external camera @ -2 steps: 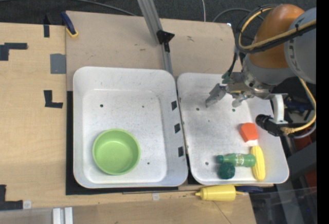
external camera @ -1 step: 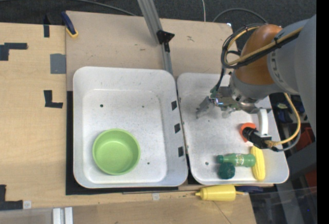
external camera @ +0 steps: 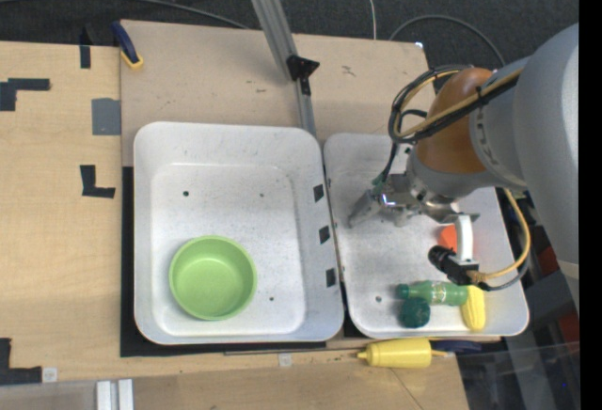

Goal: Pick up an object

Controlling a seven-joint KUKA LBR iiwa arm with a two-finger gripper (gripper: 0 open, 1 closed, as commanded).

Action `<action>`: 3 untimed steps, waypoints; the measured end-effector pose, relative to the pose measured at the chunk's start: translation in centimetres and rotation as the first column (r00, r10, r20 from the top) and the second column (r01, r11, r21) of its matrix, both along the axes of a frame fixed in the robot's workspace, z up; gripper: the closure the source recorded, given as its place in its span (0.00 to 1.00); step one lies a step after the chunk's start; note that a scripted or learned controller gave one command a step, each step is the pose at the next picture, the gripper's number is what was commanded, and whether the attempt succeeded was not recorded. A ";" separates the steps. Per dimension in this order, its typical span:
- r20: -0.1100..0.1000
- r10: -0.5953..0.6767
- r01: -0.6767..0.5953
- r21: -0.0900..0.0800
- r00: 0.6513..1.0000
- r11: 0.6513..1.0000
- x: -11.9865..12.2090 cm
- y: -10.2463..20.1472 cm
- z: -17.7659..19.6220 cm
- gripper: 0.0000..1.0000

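Fingers [external camera: 362, 208] low over right bin [external camera: 376, 281], spread or pressed: cannot tell. Green bottle [external camera: 431, 293] at 5 o'clock. Green bowl [external camera: 213, 277] in left bin [external camera: 235, 149].

Your bulky grey arm [external camera: 550, 107] wears a glossy orange band [external camera: 451, 121] above the wrist, looped black and yellow cables alongside, ending in a metallic gripper [external camera: 369, 208].

Cut off by the right edge: the arm [external camera: 555, 107]. Partly hidden under its wrist: the right bin [external camera: 376, 248]. Too blurred to identify: an orange piece [external camera: 450, 236] near the wrist.
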State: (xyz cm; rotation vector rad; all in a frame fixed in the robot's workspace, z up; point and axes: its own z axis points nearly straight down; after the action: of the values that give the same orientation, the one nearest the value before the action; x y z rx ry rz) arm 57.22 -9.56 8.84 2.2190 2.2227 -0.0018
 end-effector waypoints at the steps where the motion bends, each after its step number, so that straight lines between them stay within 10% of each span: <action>1: -0.001 0.001 -0.001 0.001 1.000 1.000 0.0 0.1 1.0 1.00; 3: 0.003 -0.001 0.001 0.000 1.000 1.000 0.3 -1.8 11.9 1.00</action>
State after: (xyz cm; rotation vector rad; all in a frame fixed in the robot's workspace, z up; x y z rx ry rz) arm 57.49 -11.35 20.79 2.2188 2.2194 0.0017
